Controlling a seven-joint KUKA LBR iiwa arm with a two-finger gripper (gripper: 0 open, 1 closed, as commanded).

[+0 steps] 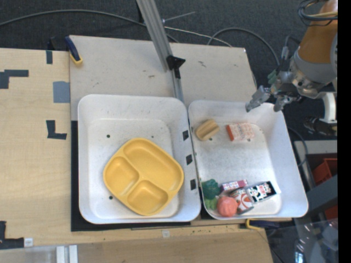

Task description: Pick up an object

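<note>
Gripper [266, 101] spread, empty, above right bin; tan rounded bread-like block [207, 129] likely light, soft (pinch across short sides)

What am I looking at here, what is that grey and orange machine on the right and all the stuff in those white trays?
One camera above a bench looks down at a slant. The grey and orange machine is a robot arm reaching in from the right; its two-finger gripper hangs open over the far edge of the right white bin, holding nothing. That bin holds a tan bread-like block, a pale pink-and-white packet, and, at its near end, a green toy, a round pinkish-red toy and a black-and-white printed carton. The left white bin holds a yellow divided plastic plate. The arm's job is picking up one object.
</note>
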